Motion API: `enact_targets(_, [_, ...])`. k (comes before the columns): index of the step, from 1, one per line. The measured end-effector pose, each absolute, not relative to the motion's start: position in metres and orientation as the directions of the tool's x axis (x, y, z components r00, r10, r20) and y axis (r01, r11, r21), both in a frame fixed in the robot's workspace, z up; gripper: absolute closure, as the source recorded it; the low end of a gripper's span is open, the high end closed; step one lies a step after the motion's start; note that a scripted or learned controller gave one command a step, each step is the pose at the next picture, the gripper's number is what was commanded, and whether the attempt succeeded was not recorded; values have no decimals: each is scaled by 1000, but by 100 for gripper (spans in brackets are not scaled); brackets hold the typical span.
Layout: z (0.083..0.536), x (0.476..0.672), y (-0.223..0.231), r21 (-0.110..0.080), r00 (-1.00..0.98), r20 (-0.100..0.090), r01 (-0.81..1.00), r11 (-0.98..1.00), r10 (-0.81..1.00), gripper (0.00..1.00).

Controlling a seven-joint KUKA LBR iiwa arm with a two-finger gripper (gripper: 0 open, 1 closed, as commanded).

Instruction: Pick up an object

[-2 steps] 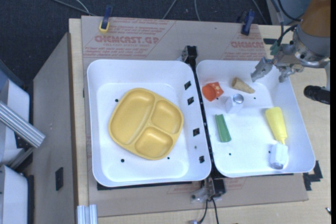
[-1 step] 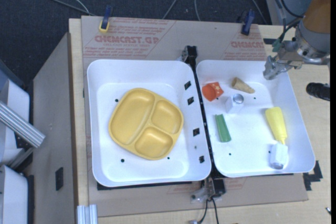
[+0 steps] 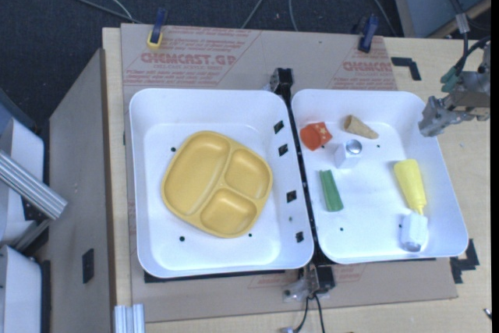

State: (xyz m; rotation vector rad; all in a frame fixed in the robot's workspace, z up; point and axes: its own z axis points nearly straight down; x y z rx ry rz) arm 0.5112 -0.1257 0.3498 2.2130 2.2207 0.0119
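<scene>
The picking has not started yet. The gripper [image 3: 433, 122] hangs just past the right bin's [image 3: 374, 244] far right rim, and I cannot tell how it stands. The yellow bottle [image 3: 410, 183], green stick [image 3: 330, 190] and red piece [image 3: 314, 136] all lie inside that bin.

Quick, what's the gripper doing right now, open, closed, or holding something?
Gripper: cannot be told; it sits at the right bin's upper right rim, with nothing seen in it.

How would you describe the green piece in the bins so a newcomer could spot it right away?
Take the right-hand white bin, not the one holding the yellow divided tray. Near its left wall lies a green stick, below the red piece. It is the bin's only green thing, a narrow flat bar lying lengthwise.
</scene>
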Motion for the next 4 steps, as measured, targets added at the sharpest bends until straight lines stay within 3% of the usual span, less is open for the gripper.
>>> enact_targets(1, [290, 512, -154, -6, 3, 2, 1000, -3, 1000, 100])
enact_targets(2, [440, 530, -143, 20, -4, -5, 1000, 4, 1000, 100])
enact_targets(3, [403, 555, -204, 1, 4, -3, 1000, -4, 1000, 100])
enact_targets(4, [303, 545, -221, -10, 3, 3, 1000, -2, 1000, 100])
